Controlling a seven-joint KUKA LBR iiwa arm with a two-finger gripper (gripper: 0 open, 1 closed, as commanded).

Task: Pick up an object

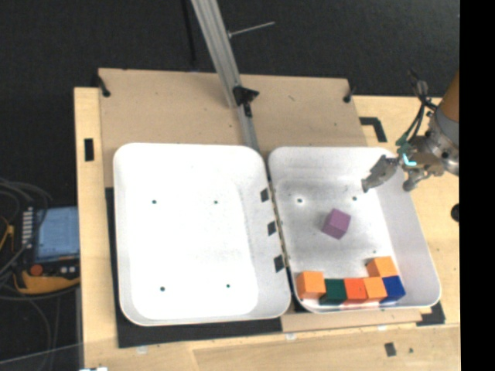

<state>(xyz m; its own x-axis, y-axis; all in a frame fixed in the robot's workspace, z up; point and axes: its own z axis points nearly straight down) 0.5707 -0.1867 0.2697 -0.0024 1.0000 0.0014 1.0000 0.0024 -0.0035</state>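
White plastic makes up the two shallow bins that sit side by side on a pale wooden bench [89, 207], seen from above at a slant. The left bin [193, 157] has nothing lying in it. The right bin [410, 230] holds all the objects.

From the right side, the grey arm [442, 134] with its orange band reaches in over the right bin's upper right corner. At its end, the gripper [394, 172] hangs above the bin's far right part, with its fingers spread apart and nothing between them. One finger points down and left toward the bin floor; the other is nearer the bin's right wall.

A purple cube [336, 224] lies alone near the middle of the right bin, tilted a little, well apart from the gripper and below and to the left of it. Along the bin's near edge, a row of blocks [352, 288] sits packed together: orange, dark green, red-orange, orange and blue, with one more orange block resting just behind the right end.

Judging by this, the task is at an early stage. No object is grasped or lifted yet. What is left appears to be choosing an object, lowering onto it, closing and raising it.
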